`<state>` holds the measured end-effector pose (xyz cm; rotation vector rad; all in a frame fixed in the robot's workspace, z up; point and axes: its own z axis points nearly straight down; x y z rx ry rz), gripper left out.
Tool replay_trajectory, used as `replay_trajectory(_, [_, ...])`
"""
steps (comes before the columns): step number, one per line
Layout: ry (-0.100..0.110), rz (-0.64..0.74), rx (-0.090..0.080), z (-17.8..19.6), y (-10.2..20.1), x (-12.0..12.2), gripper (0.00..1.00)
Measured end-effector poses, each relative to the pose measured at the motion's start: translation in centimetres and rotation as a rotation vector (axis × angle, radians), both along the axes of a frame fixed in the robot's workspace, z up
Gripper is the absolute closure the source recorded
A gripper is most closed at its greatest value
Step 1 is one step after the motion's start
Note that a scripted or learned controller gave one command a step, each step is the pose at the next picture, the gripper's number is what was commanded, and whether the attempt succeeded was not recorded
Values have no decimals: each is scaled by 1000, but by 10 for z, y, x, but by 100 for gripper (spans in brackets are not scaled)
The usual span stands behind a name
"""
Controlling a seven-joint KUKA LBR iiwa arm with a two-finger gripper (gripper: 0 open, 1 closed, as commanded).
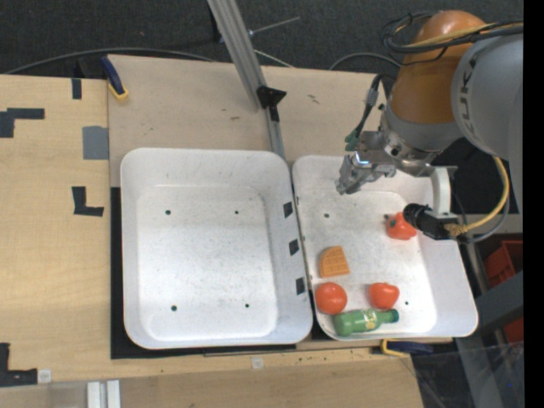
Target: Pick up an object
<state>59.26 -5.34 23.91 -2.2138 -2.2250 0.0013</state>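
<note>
The grey arm carries raised lettering on its upper link at the frame's right edge; only a fragment shows, and it reads roughly as "UK". The green bottle (365, 320) has a pale band around its middle that may be a label, but nothing on it can be read.

Taking the right bin (446, 287) as the landmark: the gripper (351, 179) hangs over the bin's far left corner, just inside the rim, above bare white floor. Whether it is parted or closed I cannot tell, as its tip is a small dark-and-silver blur, and nothing can be seen in it.

All the candidate objects lie in that same bin. The green bottle rests on its side along the near wall, its long axis running left to right, with the narrow capped end pointing toward the bin's right side. Just beyond it sit two red, tomato-like pieces: one (331, 297) near the bin's left wall, the other (384, 295) toward the middle. An orange waffle-textured piece (334, 262) lies just beyond the left tomato, its longer side running roughly from the near wall to the far wall. A smaller red-orange piece (399, 227) sits by the bin's right side, next to a black fitting on the arm.

The left bin (136, 228) touches the right bin along their shared edge.
</note>
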Motion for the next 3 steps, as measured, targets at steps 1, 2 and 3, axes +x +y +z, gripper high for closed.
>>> replay_trajectory(1, [2,0,-1,-7,41,-24,100])
replay_trajectory(2, [0,2,0,-1,94,-34,100])
replay_trajectory(3, [3,2,0,-16,148,-57,100])
